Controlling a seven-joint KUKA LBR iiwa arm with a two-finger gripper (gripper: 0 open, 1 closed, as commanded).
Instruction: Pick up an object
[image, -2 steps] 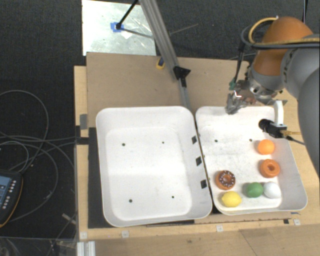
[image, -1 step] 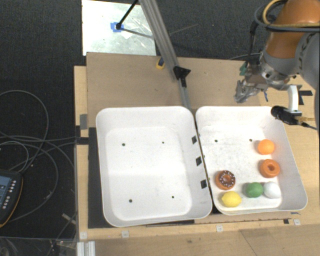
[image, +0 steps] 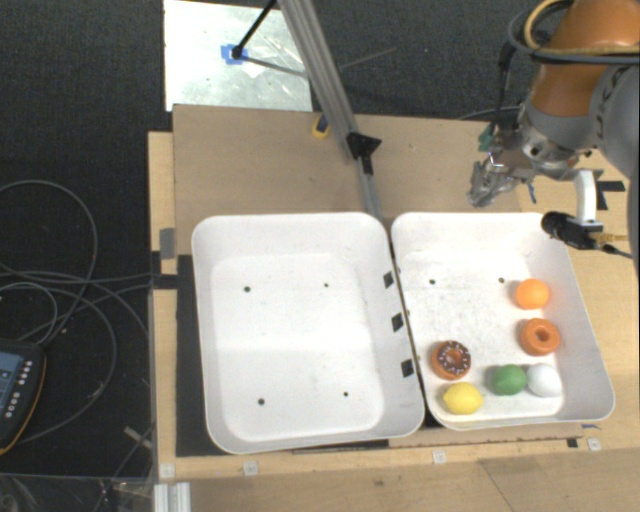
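The right bin (image: 470, 250) holds several small items near its front right corner: an orange ball (image: 532, 293), an orange-brown ring (image: 540, 336), a chocolate donut with sprinkles (image: 451, 359), a green ball (image: 508, 379), a white ball (image: 544, 380) and a yellow lemon (image: 463, 398). My gripper (image: 488, 186) hangs above the bin's far edge, well behind all of these items, with nothing seen between its fingers. The arm's orange band (image: 580, 55) sits above it at the top right.
The left bin (image: 230, 300) lies beside the right one, with black clips (image: 396, 320) along the shared wall. A grey pole (image: 330, 80) slants across the bench behind the bins. Cables (image: 60, 290) lie on the dark floor at left.
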